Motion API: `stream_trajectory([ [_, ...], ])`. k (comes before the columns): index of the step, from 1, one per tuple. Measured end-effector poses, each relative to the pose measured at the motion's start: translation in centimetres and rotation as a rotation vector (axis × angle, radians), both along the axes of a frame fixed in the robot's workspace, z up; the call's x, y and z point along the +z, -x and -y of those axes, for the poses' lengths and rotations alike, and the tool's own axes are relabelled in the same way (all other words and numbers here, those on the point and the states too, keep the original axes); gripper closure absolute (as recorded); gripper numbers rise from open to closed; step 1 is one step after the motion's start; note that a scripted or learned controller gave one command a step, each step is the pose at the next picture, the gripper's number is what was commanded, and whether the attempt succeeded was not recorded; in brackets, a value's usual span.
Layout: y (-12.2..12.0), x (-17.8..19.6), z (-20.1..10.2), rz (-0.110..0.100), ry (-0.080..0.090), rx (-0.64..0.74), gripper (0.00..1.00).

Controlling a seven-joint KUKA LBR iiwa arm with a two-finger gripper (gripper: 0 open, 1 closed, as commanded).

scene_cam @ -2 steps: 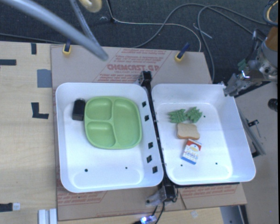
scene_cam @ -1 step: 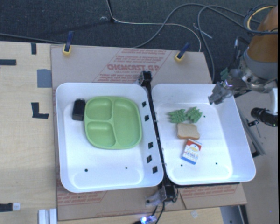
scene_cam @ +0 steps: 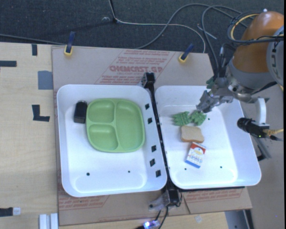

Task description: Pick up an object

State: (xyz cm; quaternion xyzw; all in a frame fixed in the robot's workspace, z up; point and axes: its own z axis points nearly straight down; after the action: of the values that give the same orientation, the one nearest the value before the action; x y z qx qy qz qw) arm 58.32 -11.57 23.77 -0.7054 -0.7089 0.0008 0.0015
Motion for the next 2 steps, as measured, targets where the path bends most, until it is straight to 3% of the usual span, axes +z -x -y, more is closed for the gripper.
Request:
stream_trajectory([
  [2, 2.3, 1.2, -10.8, 0.001, -0.001, 0.002, 1.00],
])
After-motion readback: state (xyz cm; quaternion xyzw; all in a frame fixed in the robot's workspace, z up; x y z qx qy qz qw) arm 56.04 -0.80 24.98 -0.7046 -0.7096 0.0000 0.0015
